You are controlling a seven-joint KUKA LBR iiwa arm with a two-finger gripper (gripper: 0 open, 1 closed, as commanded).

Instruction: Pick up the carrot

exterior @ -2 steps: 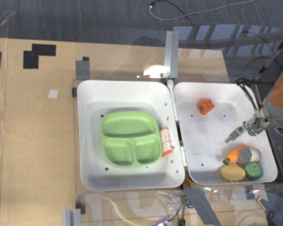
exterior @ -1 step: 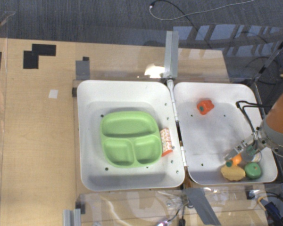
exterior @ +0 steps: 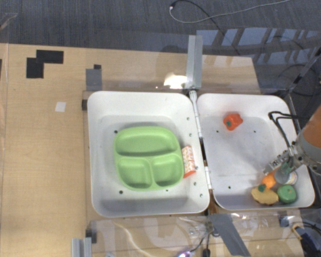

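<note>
The carrot [exterior: 268, 182] is a small orange piece with a green tip at its lower left, lying near the front right corner of the right bin [exterior: 246, 149]. My gripper [exterior: 281, 171] reaches in from the right and sits low, just up and right of the carrot, at or touching its upper end. Whether the carrot is between the gripper's parts is not visible from this angle.
A yellow toy food [exterior: 264, 196] and a round green one [exterior: 288, 194] lie just in front of the carrot. An orange-red item [exterior: 232, 121] sits at the back of the right bin. The left bin [exterior: 104, 143] holds a green divided plate [exterior: 148, 157] and a small packet [exterior: 189, 160].
</note>
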